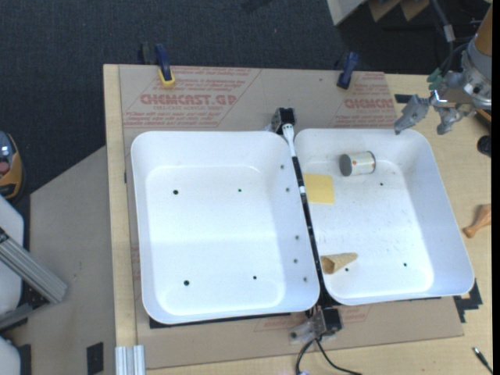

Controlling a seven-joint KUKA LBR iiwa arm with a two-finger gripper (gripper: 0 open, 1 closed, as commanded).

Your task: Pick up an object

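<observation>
The right bin (437, 209) holds three objects. A small metal cylinder (357, 163) lies on its side near the back. A flat yellow square (319, 188) rests against the bin's left wall. A tan cone-shaped piece (338, 262) lies near the front left. My gripper (426, 119) hangs at the right bin's back right corner, above the rim, with its fingers (408, 118) spread apart and nothing between them. It is well to the right of the cylinder.
The left bin (148, 209) sits beside the right one on a brown board (234, 92). Two blue clamps (163, 61) hold the board's back edge. A wooden piece (477, 223) lies on the bench right of the bins.
</observation>
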